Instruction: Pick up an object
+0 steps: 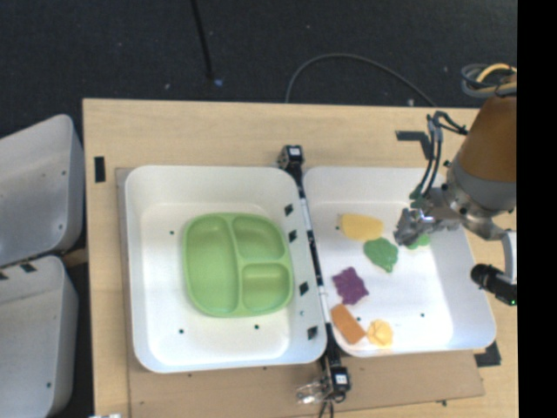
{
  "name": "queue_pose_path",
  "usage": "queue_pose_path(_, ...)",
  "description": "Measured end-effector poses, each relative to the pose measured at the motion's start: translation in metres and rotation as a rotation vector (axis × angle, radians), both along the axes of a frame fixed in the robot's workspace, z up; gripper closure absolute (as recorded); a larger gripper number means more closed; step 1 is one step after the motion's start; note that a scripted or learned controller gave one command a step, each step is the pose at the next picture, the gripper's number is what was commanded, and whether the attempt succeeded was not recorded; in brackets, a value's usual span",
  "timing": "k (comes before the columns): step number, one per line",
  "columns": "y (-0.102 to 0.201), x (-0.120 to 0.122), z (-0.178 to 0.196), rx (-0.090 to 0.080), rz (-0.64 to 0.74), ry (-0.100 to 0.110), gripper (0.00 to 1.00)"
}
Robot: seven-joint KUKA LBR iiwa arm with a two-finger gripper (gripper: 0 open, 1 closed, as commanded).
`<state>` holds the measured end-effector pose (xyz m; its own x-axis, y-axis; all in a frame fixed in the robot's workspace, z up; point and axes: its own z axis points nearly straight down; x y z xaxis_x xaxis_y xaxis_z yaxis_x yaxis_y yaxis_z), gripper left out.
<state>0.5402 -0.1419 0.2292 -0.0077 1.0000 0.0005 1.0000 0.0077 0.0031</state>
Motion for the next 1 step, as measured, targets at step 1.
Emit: queue_pose_path(1, 0.0522, 0.0074, -0.0062, 0.0, -0.001, 0.003, 1.0)
